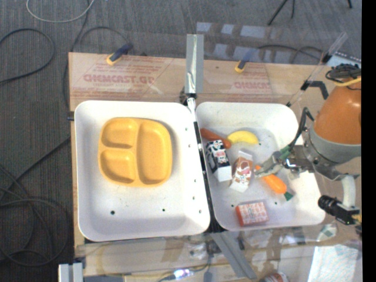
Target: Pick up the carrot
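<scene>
Camera view recorded my fingers point(265, 170) low in the right bin point(294, 119), reaching in from the right; whether they were released or clenched could not be determined. The carrot point(274, 184) lay on the bin floor just below and right of them, very close, contact not established, its green top pointing toward the lower right. Immediately left stood a small white carton point(242, 173), then a black-and-white carton point(218, 156) near the bin's left wall. A banana point(243, 137) lay above these, an orange-red item point(210, 136) partly hidden beside it. A red packet point(252, 213) rested near the front wall. The left bin point(88, 216) held a yellow divided tray point(136, 151). Both bins sat on the worktop point(88, 78).
</scene>
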You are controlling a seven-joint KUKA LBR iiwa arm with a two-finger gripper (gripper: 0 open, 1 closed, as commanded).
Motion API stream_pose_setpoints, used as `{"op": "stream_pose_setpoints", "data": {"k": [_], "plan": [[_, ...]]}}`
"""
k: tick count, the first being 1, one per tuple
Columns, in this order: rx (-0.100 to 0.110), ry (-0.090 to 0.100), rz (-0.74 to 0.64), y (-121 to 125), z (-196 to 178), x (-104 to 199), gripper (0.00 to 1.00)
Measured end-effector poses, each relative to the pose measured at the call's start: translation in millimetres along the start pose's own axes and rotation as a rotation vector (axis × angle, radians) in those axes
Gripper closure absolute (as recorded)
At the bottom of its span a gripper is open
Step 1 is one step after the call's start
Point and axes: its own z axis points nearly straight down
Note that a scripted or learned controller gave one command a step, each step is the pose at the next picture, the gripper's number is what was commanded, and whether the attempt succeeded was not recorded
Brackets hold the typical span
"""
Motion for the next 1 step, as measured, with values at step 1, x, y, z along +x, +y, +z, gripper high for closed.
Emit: {"op": "stream_pose_setpoints", "data": {"k": [1], "plan": [[-0.002, 0.0, -0.009, 18.4, 92.5, -25.6, 0.0]]}}
